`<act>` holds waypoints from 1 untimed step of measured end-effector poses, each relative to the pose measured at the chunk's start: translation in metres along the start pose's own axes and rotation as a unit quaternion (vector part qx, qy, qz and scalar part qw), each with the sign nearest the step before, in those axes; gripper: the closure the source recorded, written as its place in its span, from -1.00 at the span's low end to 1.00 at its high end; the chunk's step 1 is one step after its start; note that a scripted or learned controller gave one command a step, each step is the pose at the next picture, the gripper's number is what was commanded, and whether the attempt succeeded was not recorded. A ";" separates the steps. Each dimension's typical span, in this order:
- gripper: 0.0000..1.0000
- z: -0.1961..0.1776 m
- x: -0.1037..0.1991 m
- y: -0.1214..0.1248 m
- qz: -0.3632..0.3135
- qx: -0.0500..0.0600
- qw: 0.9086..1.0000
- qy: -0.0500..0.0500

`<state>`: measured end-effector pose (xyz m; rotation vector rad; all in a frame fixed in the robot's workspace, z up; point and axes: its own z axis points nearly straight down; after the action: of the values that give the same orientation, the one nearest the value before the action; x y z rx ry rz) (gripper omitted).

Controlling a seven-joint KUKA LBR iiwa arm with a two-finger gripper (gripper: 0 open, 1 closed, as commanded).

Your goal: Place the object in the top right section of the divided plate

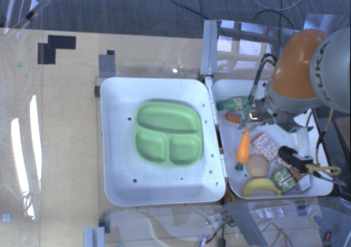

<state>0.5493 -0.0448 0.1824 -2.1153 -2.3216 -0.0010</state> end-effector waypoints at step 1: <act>1.00 0.001 -0.009 -0.019 0.069 0.002 0.998 0.000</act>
<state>0.5313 -0.0556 0.1810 -2.2688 -2.1671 0.0041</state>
